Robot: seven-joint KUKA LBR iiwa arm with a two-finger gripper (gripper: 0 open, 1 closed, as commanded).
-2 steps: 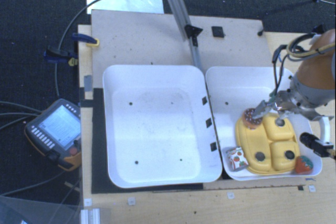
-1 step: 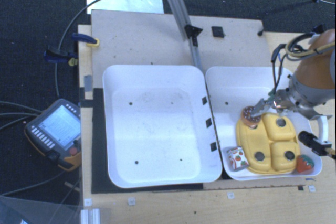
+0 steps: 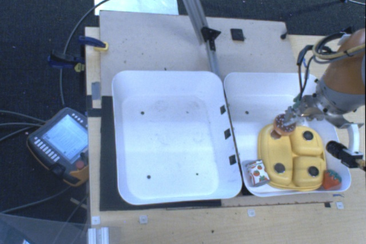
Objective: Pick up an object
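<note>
the hand [image 3: 287,120] sits low in the right bin [image 3: 251,94], touching the brown round piece [image 3: 282,124] at the yellow tray's [image 3: 291,160] far-left corner; whether it pinches anything, i cannot tell.

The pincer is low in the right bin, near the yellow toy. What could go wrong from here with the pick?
1. The pincer is at the upper left corner of the yellow block, beside a small brown round piece. It may catch both, or push one aside.
2. The yellow block looks wide and rounded, so a grasp may slip off.
3. The small packet and the red strawberry-like toy lie close against the block by the right bin's front wall; a shifted block could jam them.
</note>
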